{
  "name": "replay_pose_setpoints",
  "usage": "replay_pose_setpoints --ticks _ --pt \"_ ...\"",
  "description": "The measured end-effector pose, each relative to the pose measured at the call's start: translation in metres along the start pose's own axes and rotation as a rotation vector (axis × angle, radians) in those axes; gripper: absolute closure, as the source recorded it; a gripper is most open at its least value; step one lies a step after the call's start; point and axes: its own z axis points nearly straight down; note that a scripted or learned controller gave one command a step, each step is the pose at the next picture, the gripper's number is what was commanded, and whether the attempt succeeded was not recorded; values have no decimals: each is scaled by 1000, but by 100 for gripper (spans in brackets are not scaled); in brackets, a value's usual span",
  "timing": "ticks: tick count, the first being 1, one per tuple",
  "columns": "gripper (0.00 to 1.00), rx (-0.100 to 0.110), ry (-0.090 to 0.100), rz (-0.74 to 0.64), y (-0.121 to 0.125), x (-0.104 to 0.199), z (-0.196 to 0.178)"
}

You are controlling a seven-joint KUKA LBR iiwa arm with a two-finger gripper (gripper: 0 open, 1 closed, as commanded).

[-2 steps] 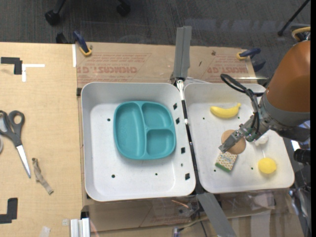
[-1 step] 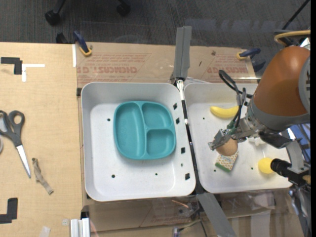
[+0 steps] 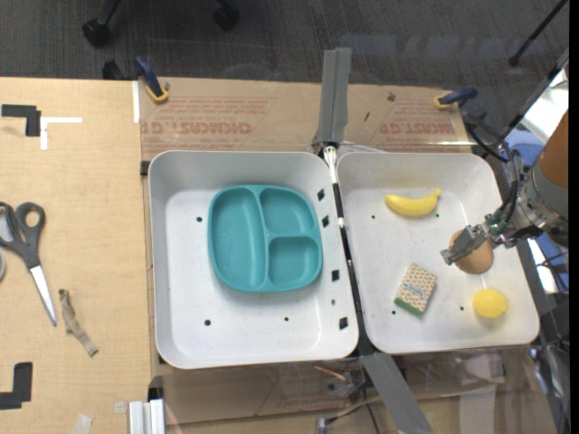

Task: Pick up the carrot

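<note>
My gripper (image 3: 470,241) hangs low over the right side of the right bin (image 3: 362,269), reaching in from the right edge. Directly under it, and partly covered by it, sits a tan-orange rounded thing (image 3: 477,260) on the bin floor. From this angle I cannot tell whether that is the carrot, or whether the gripper touches it.
In the right bin a yellow banana (image 3: 412,203) lies at the back, a small patterned box (image 3: 416,289) in the middle and a lemon (image 3: 489,304) at the front right. The left bin (image 3: 172,269) holds a teal divided plate (image 3: 267,238). Scissors (image 3: 27,242) lie on the bench at far left.
</note>
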Motion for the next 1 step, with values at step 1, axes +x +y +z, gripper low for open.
replay_pose_setpoints --ticks 1 --pt "100 1 0 49 17 -75 -47"
